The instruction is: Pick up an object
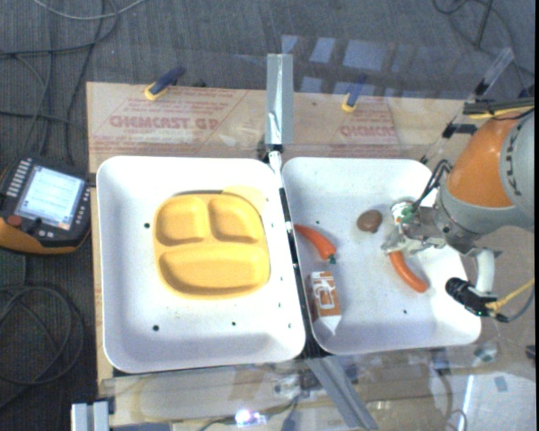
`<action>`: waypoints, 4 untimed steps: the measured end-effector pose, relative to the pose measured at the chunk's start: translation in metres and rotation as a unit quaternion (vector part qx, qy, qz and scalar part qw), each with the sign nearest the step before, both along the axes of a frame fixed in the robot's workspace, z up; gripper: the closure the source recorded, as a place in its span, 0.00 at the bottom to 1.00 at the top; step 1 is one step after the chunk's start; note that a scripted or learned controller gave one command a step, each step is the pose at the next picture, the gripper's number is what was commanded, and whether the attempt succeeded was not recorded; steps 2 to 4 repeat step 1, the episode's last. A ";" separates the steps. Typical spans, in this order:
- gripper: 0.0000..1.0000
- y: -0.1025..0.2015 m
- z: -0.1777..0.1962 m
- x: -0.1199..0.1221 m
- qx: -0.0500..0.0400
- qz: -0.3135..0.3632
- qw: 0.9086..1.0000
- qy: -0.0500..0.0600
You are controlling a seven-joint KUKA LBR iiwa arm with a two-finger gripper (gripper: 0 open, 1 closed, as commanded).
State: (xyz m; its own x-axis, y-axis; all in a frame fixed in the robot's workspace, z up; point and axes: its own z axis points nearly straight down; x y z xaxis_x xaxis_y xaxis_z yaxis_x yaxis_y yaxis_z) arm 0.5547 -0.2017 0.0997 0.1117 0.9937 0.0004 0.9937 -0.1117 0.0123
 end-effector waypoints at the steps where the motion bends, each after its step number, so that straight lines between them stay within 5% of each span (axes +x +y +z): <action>1: 1.00 0.055 0.159 -0.001 -0.001 -0.040 0.999 0.007; 4: 1.00 0.055 0.159 -0.001 -0.001 -0.040 0.999 0.007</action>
